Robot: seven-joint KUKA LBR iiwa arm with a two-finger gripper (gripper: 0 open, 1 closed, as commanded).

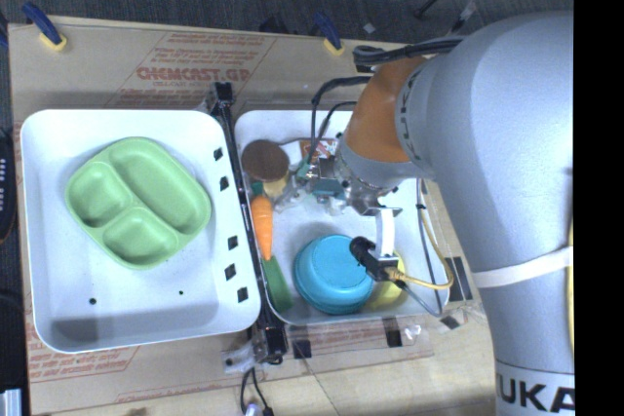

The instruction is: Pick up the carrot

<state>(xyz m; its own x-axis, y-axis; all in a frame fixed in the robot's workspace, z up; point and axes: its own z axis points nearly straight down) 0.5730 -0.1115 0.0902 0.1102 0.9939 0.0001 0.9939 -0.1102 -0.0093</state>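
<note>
Carrot (262,223) lies along left wall of right bin (292,124), tip toward green thing (277,283) below, brown-lidded jar (264,162) just above. Gripper (314,178) hangs near jar, right of carrot; grip state: cannot tell. Blue bowl (332,275) close by. Risk: wall and jar crowd carrot, descent may clip jar or roll carrot away.

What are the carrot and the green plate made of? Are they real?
The carrot looks like toy plastic: even orange, smooth, with a slight shine. The green plate also looks like plastic, a matte pale green moulded into three compartments. From this far I can't be sure of either.
</note>
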